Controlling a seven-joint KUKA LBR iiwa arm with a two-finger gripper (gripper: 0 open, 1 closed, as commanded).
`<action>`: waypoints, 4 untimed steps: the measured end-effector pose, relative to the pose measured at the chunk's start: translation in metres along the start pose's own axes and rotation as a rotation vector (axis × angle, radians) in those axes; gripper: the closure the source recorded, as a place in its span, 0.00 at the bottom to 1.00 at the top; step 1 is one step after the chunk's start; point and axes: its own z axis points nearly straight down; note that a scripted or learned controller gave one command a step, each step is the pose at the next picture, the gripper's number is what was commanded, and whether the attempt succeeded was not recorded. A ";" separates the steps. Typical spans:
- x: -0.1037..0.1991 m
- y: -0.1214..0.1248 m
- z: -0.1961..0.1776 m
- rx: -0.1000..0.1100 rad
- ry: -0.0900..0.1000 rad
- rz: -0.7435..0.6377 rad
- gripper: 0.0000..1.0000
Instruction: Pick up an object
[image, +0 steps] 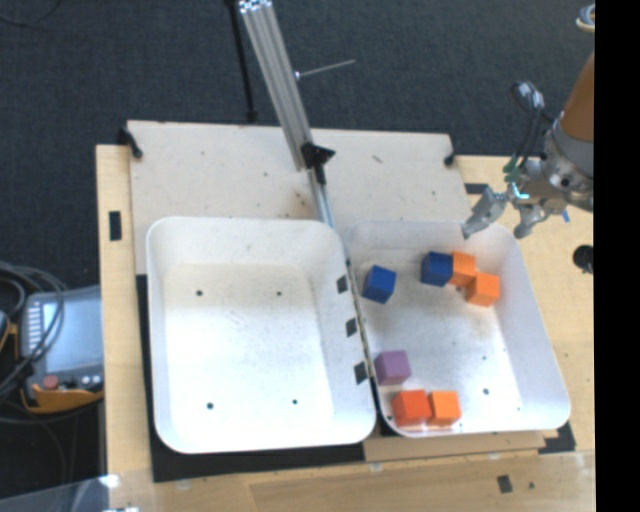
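Seven small blocks lie in the right bin (535, 330) while the gripper (505, 215), fingers spread and empty, hovers at its upper-right rim, so the approach step remains: descend onto the nearby orange block (464, 266).

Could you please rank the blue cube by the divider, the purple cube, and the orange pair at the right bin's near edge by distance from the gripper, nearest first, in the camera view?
Measured from the gripper, above the right bin's far edge:
1. Blue cube, far left part of the bin.
2. Purple cube, beside the divider, lower down.
3. Orange pair, at the near edge.
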 end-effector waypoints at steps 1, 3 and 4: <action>-0.001 0.000 -0.003 -0.004 -0.004 -0.002 0.00; 0.001 -0.010 0.110 0.001 -0.002 0.002 0.00; 0.002 -0.003 0.152 -0.012 -0.003 0.002 0.00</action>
